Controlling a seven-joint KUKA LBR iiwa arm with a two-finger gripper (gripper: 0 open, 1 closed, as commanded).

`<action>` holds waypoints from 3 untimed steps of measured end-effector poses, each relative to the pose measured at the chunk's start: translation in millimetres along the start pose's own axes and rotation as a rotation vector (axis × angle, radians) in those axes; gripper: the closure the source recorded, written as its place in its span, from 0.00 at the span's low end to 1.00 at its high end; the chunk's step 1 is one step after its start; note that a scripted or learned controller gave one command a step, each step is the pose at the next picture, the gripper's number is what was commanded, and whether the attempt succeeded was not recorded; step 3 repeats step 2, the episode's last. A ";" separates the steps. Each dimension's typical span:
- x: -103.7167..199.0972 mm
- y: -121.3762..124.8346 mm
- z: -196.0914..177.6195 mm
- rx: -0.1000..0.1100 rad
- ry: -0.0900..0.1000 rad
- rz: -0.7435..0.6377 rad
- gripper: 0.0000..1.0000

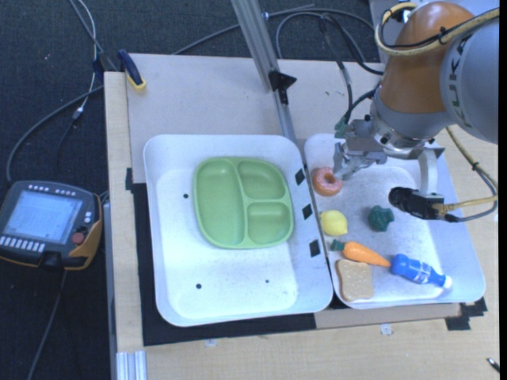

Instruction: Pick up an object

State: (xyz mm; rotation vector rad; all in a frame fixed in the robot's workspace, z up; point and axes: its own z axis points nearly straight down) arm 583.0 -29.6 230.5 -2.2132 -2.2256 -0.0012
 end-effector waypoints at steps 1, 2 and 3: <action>57.7 -20.4 3.8 0.002 0.001 -0.001 1.00; 109.4 -35.6 12.5 0.003 0.000 0.000 1.00; 109.4 -35.6 12.5 0.003 0.000 0.000 1.00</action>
